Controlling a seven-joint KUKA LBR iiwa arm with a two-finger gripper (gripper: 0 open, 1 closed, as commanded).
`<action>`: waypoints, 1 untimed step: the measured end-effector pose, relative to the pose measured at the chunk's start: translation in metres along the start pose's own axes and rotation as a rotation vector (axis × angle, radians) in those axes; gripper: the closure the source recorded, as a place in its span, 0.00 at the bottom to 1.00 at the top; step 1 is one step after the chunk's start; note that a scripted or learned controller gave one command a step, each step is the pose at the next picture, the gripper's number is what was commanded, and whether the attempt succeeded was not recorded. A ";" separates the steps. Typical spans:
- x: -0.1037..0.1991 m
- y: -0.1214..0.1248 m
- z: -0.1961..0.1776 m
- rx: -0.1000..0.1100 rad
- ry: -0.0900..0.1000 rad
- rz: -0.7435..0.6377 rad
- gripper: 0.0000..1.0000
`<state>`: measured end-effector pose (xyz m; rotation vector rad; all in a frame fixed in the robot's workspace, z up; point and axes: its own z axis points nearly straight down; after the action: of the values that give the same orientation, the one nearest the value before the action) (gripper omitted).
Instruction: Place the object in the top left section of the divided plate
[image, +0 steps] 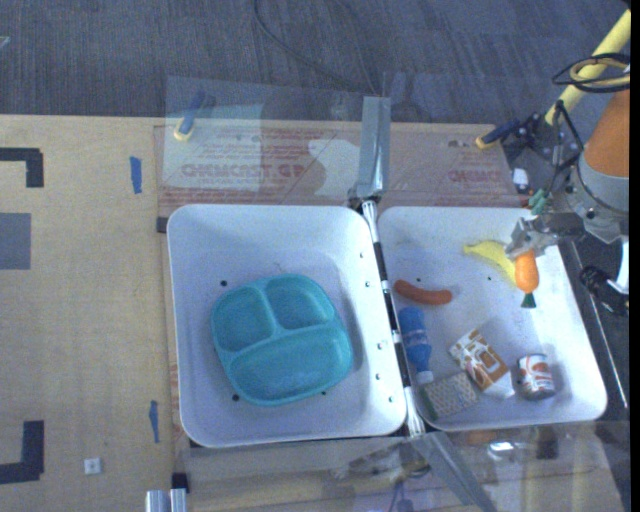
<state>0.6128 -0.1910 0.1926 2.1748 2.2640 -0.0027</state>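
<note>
A teal divided plate (283, 340) lies in the left bin (200, 250), turned a little, with two small sections at its far side and one large section at the near side. Nothing lies on it. My gripper (524, 250) is over the far right part of the right bin (575, 330). Between its fingers is a small orange carrot (526, 272), hanging with its green tip down. A yellow banana (488, 254) lies just left of the gripper.
The right bin also holds a red-brown sausage (423, 293), a blue bottle (414, 340) against the divider, a small carton (478, 360), a can (535, 375) and a grey mesh packet (450, 393). A metal rail (372, 150) stands behind the bins.
</note>
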 end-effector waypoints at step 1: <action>0.081 -0.026 -0.031 0.001 0.003 0.051 1.00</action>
<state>0.5838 -0.1114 0.2235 2.2336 2.2100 0.0004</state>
